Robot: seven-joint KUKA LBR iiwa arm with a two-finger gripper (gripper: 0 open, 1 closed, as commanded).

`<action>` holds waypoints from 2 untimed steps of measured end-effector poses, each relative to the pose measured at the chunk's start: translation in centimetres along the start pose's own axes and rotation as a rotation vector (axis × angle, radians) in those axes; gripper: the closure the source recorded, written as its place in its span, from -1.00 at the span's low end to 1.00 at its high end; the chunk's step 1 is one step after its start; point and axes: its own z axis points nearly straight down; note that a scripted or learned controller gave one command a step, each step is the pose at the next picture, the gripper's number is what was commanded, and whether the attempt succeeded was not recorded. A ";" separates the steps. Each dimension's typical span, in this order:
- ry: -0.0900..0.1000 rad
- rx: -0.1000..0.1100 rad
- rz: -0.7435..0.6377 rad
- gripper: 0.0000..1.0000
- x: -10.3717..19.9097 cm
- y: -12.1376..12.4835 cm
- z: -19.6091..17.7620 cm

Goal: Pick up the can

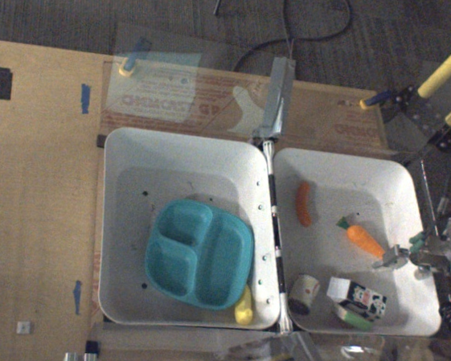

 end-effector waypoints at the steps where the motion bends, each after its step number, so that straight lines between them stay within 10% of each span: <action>1: -0.001 -0.005 -0.161 -1.00 3.6 -0.1 6.8; 2: -0.002 -0.007 0.623 -1.00 10.1 2.4 6.8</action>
